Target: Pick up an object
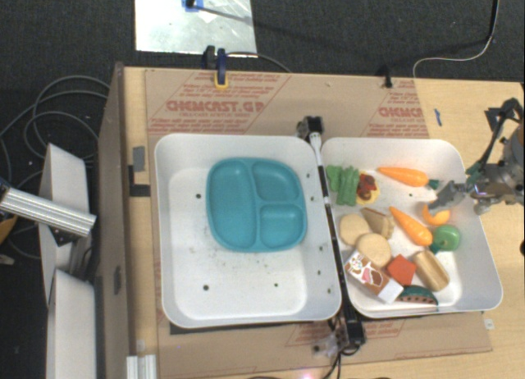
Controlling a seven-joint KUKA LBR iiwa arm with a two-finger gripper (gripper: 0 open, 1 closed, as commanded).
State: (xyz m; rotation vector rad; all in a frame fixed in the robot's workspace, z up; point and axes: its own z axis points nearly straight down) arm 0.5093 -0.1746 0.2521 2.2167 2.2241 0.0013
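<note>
Two shallow white bins sit side by side on a cardboard-covered bench. The gripper (450,195) enters from the right edge, above the right rim of the right bin (480,287); whether its fingers are open or closed cannot be told, and nothing is seen between them.

Directly below the gripper tip lies a small orange-yellow piece (436,216), and just beyond that, toward the bottom of the view, a green apple (447,238). Left of the tip, a carrot (402,175) lies near the bin's upper wall; a second carrot (409,226) lies at a slant below and left of the tip. Farther left stand green vegetable pieces (344,184), with a small yellow-and-red item (367,188) touching them. Two round tan biscuits (365,238) rest near the bin's left wall. Toward the lower rim lie an orange-red block (401,270), a bread roll (431,271), a printed carton (367,275) and a watermelon slice (418,294).

Well to the left of the gripper, the left bin (189,287) holds a blue divided plate (255,204).
</note>
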